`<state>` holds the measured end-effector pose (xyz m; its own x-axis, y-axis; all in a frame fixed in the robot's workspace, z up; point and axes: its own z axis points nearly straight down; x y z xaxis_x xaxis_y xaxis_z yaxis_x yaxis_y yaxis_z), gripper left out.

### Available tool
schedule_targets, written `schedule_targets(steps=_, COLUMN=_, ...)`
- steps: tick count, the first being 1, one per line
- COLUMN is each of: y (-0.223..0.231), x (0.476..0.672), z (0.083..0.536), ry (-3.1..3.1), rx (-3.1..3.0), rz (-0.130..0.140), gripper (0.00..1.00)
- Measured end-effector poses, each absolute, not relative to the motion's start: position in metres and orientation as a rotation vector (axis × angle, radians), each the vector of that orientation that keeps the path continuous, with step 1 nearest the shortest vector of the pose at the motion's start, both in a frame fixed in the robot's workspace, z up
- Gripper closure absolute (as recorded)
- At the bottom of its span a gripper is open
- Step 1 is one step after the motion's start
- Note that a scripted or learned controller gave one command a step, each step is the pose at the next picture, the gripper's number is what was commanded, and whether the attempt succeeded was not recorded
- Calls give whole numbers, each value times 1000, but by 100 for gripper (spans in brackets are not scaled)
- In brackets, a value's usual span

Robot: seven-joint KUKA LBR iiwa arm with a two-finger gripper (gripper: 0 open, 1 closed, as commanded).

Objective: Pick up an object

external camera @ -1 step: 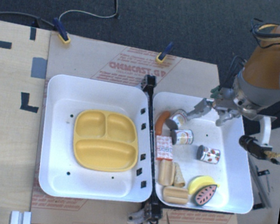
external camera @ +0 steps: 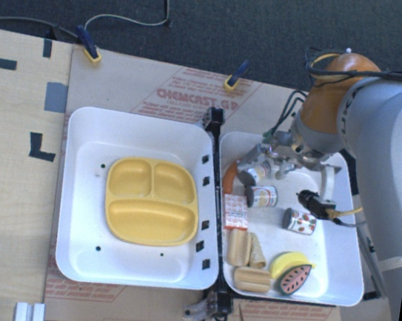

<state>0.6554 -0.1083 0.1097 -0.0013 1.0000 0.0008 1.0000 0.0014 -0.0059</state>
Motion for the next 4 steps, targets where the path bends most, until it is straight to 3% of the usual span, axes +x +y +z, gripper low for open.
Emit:
schedule_targets(steps=1, y=-130, x=621, z=86, ry=-2223, rx=-2222, rz=-1, gripper=0)
schedule_targets(steps=2, y=-131, x=620, z=95, ry=-2222, rx=-2220, rz=3, gripper=100)
schedule_targets(steps=3, y=-130, x=621, z=96, ry=-2226, rx=-2222, rz=-1, gripper=0)
schedule_targets(steps=4, y=-135, x=594, z=87, ry=-2228, rx=-2224, rz=-4, gripper=0)
